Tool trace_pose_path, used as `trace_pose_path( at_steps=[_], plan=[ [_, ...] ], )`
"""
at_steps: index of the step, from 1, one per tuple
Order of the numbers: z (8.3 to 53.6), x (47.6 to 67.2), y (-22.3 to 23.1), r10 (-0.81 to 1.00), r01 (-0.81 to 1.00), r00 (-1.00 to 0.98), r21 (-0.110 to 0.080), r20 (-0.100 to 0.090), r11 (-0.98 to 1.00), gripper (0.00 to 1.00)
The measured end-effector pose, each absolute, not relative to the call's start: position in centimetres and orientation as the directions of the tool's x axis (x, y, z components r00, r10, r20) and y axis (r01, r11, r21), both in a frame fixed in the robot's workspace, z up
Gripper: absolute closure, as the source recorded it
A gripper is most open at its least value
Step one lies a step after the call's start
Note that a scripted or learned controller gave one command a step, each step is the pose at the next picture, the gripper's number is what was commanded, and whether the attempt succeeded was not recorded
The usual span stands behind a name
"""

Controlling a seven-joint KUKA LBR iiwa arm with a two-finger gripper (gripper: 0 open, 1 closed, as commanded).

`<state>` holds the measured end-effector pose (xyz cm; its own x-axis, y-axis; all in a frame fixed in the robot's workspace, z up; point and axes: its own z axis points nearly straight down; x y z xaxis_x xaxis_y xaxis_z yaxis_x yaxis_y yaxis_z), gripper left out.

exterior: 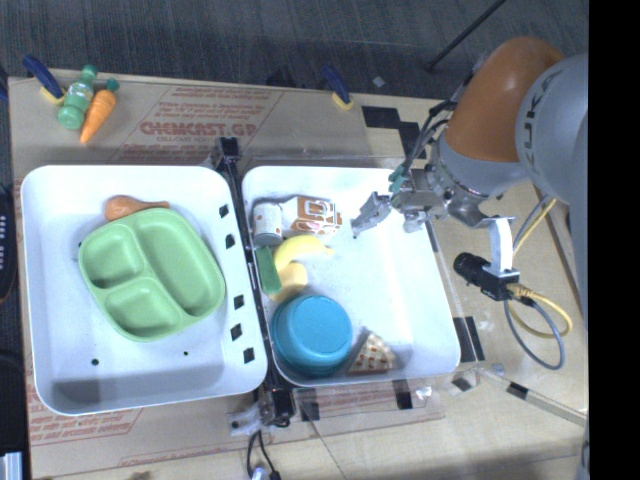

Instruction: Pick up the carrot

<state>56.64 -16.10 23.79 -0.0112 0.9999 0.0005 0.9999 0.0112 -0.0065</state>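
Note:
An orange carrot (pixel 97 114) with a green top lies on the cardboard at the far left, outside both bins, beside a green toy bottle (pixel 75 103). An orange-brown piece (pixel 133 206) lies in the left bin (pixel 60 358), partly tucked behind the green divided plate (pixel 150 271); I cannot tell what it is. My gripper (pixel 390 215) hangs over the upper right part of the right bin (pixel 425 298), far from the carrot. Its fingers stand apart with nothing between them.
The right bin holds a blue bowl (pixel 312 334), a banana (pixel 296 251), a small can (pixel 266 221), a printed box (pixel 313 212), a green piece (pixel 266 272) and a pizza slice (pixel 373 354). Cables (pixel 535 313) lie to the right of the bins.

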Motion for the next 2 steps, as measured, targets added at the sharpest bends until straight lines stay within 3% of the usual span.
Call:
trace_pose_path(
  at_steps=[1,2],
  plan=[
    [9.0,52.7,-10.2,0.990,0.990,-0.140,-0.008,0.002,0.140,0.00],
    [10.2,53.0,-10.3,0.989,0.989,-0.148,-0.003,-0.002,0.148,1.00]
  ],
)
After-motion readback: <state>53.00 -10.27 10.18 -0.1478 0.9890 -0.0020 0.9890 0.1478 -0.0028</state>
